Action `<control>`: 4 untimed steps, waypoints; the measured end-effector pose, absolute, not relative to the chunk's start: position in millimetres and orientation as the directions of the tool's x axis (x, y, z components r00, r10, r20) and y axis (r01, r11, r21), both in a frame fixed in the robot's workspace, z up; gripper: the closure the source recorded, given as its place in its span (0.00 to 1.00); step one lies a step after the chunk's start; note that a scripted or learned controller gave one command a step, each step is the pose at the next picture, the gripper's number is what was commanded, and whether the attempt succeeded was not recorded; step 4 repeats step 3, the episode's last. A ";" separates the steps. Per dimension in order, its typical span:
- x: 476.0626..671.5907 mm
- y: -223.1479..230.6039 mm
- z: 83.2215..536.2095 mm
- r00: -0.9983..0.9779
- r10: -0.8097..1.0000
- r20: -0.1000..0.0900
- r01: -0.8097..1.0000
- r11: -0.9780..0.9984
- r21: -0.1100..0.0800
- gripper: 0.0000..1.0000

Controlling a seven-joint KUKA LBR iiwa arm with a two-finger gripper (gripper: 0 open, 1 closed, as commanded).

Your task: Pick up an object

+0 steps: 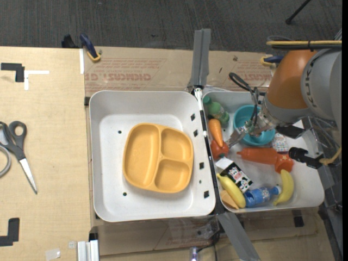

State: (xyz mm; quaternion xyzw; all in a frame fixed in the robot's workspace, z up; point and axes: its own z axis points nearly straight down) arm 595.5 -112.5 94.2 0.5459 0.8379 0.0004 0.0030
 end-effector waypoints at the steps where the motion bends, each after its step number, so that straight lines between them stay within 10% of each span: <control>1: 598.4 -109.6 106.6 -0.410 0.912 -0.006 0.912 0.410 0.011 1.00; 2: 529.2 -174.4 105.8 -0.653 0.757 0.013 0.757 0.653 0.020 1.00; 3: 525.9 -182.6 103.6 -0.643 0.766 0.008 0.766 0.643 0.011 0.00; 4: 525.9 -182.6 103.6 -0.643 0.766 0.008 0.766 0.643 0.011 0.00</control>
